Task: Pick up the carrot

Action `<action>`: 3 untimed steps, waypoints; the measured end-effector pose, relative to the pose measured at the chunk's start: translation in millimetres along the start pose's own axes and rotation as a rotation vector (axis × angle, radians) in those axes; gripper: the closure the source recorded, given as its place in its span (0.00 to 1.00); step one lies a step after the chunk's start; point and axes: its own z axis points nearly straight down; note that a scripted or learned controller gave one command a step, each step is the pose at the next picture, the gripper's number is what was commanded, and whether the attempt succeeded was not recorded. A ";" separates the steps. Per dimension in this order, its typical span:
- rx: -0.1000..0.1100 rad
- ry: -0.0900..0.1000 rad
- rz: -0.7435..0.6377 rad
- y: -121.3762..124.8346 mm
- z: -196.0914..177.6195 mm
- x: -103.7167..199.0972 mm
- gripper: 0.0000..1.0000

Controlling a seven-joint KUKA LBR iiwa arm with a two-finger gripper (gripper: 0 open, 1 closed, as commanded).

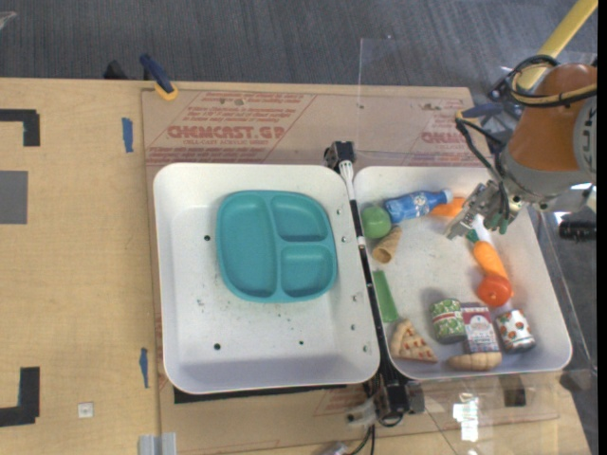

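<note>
Carrot [488,258] is lying in the right bin [555,297] near its right wall, slanting toward the back edge, its top just under the gripper [486,214]. It is looking like a light, stiff, smooth plastic toy, probably best pinched across its thicker middle. A red tomato [495,291] is touching its lower end. Whether the jaws are standing wide or narrow I cannot tell.
</note>
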 end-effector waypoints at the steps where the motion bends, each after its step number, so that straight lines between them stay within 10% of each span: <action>1: 0.004 0.011 -0.140 -91.7 10.1 66.0 1.00; 2: 0.001 0.006 -0.141 -89.6 11.3 65.2 0.00; 3: 0.000 0.012 0.179 -4.3 12.6 54.9 0.00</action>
